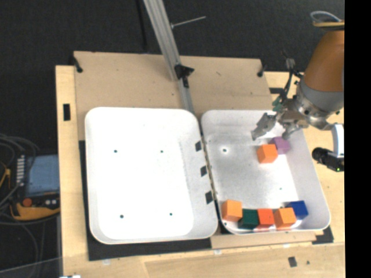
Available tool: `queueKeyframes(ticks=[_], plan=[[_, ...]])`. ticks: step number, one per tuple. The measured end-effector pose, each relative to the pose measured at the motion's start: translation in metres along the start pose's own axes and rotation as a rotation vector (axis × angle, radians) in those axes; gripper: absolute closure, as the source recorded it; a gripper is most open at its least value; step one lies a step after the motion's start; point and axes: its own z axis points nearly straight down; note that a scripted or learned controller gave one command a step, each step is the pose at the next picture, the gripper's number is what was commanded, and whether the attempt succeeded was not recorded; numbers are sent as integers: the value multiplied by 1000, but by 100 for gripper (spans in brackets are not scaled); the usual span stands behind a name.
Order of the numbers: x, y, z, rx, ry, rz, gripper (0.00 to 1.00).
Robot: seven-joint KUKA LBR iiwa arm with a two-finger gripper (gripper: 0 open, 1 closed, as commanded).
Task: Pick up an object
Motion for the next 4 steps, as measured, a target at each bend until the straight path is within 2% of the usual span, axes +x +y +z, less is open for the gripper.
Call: queueKeyframes(ticks=[1, 2, 3, 4], plan=[[5, -5, 46, -1, 0, 2, 0], [-2, -4, 104, -11, -5, 1, 0], [-2, -2, 88, -16, -1, 8, 100], [0, -3, 44, -11, 1, 0, 100]])
